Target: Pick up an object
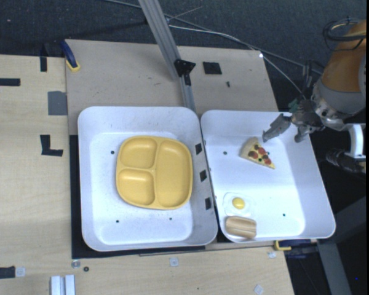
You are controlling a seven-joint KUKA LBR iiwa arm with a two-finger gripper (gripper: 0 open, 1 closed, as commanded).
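Pizza slice (257,153) lies in the right bin (307,189), just below and left of the gripper (289,129), whose jaws are spread wide and hold nothing, so it should drop straight over the slice before it squeezes.

Two shallow white bins side by side on a wooden bench (123,72): left bin (86,165), right bin (295,189), rims touching. Behind them, a slanted grey metal pole (163,29), a blue clamp (69,55), black tape patches (212,67), thin cables (246,42).
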